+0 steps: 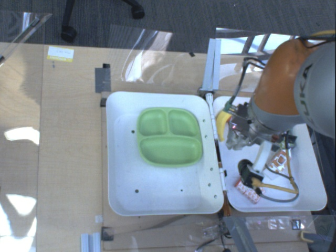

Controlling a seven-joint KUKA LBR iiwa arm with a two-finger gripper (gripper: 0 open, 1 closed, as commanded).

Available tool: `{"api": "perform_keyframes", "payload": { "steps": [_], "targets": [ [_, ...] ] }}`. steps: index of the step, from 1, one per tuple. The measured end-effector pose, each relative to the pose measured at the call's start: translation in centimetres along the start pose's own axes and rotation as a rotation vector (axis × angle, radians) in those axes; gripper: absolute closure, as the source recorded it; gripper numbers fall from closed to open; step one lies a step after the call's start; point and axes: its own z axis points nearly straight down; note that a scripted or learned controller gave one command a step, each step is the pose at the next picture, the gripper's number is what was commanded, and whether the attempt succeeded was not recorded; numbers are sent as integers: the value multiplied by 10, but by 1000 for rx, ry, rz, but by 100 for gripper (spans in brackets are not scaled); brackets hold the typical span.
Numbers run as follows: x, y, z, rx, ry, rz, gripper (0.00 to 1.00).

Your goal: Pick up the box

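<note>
Camera view: the box [248, 189] lies near the right bin's [311, 189] near-left wall. I cannot tell whether the jaws, farther back, are released or clenched. The close wall could block them and knock the box aside.

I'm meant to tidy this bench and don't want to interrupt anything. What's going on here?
The arm reaches over the right bin, with its gripper above the bin's left half. A small red-and-white box lies near the bin's front edge, apart from the gripper, so it is not yet picked up. A yellow thing lies by that bin's left wall. The left bin holds a green plate, which nothing is touching.
</note>
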Motion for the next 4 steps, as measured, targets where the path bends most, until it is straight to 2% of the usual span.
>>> {"api": "perform_keyframes", "payload": {
  "steps": [1,2,3,4],
  "targets": [
    [138,-71,-9,1,0,132,100],
    [99,-21,-103,-5,2,99,100],
    [144,-51,64,6,-2,-274,100],
    [136,-57,41,2,1,-660,100]
  ]
}}
